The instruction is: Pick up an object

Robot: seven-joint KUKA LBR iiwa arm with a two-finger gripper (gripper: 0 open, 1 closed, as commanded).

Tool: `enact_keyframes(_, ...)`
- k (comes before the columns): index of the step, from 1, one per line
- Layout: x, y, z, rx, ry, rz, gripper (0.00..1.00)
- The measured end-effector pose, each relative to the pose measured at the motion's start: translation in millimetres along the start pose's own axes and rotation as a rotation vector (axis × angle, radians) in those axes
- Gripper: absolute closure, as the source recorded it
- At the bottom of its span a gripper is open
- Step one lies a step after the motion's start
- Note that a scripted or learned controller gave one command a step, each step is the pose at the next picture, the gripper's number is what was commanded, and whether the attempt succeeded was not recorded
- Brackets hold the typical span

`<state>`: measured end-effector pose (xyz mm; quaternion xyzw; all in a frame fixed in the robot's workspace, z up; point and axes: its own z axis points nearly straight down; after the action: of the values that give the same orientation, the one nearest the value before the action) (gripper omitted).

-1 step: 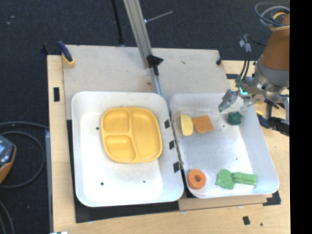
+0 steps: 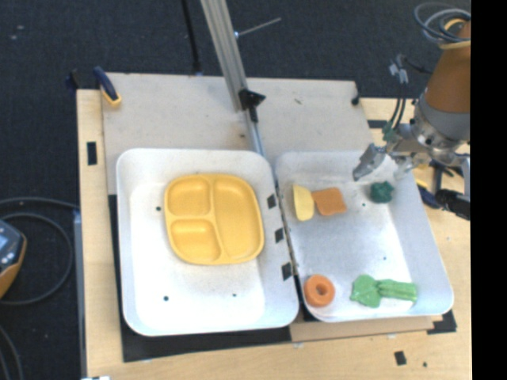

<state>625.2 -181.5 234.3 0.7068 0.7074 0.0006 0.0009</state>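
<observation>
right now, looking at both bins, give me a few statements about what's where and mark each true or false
1. The yellow divided tray lies in the left bin. True.
2. The orange ring sits in the left bin. False: it lies in the right bin, near its front edge.
3. The hand is over the right bin's far side, near the dark green object. True.
4. The light green toy rests on the yellow tray. False: it lies in the right bin, beside the orange ring.
</observation>
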Motion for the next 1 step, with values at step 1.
enact_keyframes(1, -1.3, -1.0, 41.9, 0.004, -0.001, 0.001, 0.0)
